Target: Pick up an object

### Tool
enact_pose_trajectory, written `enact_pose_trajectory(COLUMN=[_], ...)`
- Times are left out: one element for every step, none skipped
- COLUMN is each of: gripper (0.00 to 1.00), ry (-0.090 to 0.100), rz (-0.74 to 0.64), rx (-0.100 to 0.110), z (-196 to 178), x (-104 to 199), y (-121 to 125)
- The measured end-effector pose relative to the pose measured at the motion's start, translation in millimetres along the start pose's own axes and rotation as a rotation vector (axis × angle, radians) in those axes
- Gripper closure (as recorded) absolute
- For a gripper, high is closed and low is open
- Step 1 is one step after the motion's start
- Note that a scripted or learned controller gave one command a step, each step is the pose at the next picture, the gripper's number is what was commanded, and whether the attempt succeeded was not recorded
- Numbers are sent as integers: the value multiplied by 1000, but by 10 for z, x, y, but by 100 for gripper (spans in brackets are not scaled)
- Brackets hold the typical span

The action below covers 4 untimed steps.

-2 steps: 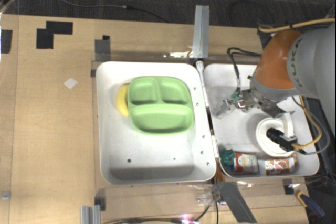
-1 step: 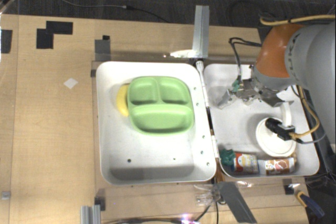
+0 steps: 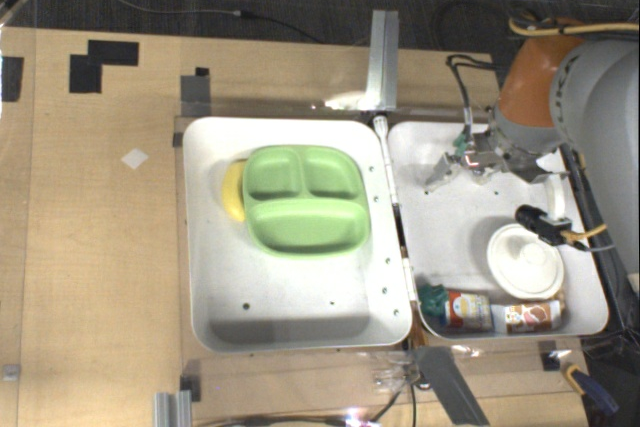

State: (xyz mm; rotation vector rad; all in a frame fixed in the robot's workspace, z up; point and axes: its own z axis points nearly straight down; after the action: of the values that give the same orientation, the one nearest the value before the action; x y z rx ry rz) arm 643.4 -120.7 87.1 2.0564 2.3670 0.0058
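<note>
My gripper [image 3: 466, 155] hangs over the back part of the right bin [image 3: 440, 225], above bare white floor, with nothing visibly between it and the bin. A white round bowl [image 3: 525, 261] sits in the same bin, toward the front right. Along the front wall lie a bottle with a green cap and red label [image 3: 460, 308] and a second brown-and-white bottle [image 3: 531, 316]. The left bin [image 3: 290, 315] holds a green divided plate [image 3: 303, 197], with a yellow object [image 3: 232, 192] partly tucked under its left edge.
A metal post [image 3: 383, 60] stands behind the wall shared by the two bins. The arm's grey body and orange band [image 3: 530, 80] fill the back right corner. The wooden bench [image 3: 90, 235] stretches out to the left.
</note>
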Motion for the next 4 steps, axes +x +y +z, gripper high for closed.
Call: enact_pose_trajectory(gripper=[0,0,0,0], ry=[-2,2,-2,-1], rz=[225,146,-40,-252], rx=[0,4,0,-1], z=[-797,-111,-309,-560], x=[-746,216,-706,-263], y=[-53,7,-300,-78])
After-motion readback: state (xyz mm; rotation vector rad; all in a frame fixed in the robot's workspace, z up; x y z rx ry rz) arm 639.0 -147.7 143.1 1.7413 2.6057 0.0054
